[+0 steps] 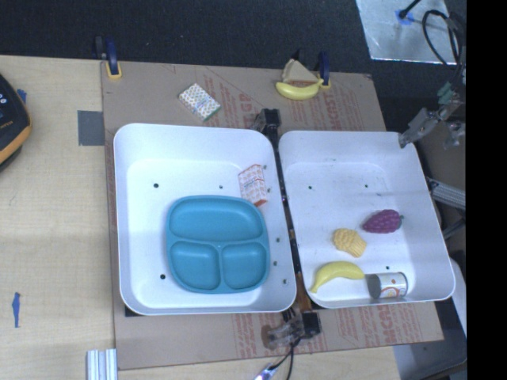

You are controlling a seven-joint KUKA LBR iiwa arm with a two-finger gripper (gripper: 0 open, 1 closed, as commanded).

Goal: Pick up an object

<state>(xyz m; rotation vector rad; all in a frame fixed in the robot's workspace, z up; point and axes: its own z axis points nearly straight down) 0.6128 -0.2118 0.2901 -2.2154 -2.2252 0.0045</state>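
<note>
The right bin (317, 153) holds a purple bunch of grapes (383, 221), a yellow corn piece (349, 241), a yellow banana (337, 275) and a small can (388, 285) lying on its side near the front rim. In the left bin (127, 212) lie a blue divided plate (217, 242) and a small red-and-white carton (253, 184). My gripper (424, 123) hangs as grey metal parts past the right bin's far right corner, above the bench and apart from every object.
Behind the bins on the cardboard sit a second banana with a sandwich piece (299, 84) and a patterned packet (199, 100). Blue clamps (112, 58) hold the cardboard's back edge. A yellow-and-black device (9, 121) lies at the far left.
</note>
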